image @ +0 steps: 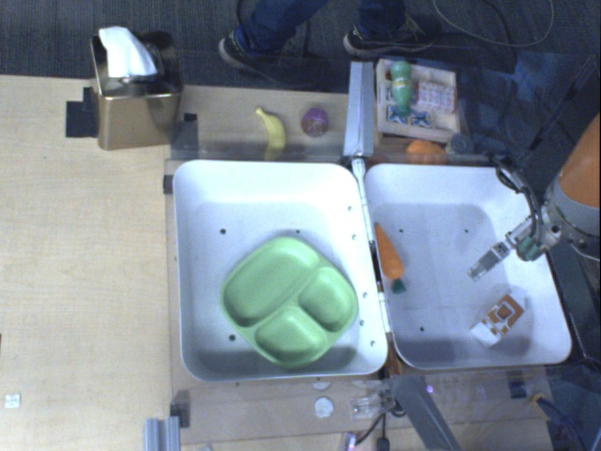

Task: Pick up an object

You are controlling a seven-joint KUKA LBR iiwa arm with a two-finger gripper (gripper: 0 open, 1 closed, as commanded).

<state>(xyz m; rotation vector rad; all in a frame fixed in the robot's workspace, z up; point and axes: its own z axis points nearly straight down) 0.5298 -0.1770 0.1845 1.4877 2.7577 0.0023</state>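
- Two shallow white bins are set side by side on the bench: the left bin [197, 252] and the right bin [441, 214], with a thin divider between them.
- A green three-compartment plate [289, 301] is seen lying flat in the left bin, toward its near half.
- The grey arm [577, 200], with its orange band, is brought in from the right edge over the right bin's far-right side.
- The gripper [492, 260] is held above the right bin's floor, right of centre; its fingers are seen slightly parted, with nothing between them.
- An orange carrot-like object [389, 257] is laid against the right bin's left wall, touching the divider.
- A small white and brown packet [498, 318] is found near the right bin's near-right corner, below the gripper and apart from it.
- Beyond the bins, a banana [272, 130] and a purple ball [315, 121] are placed near each other on the bench.
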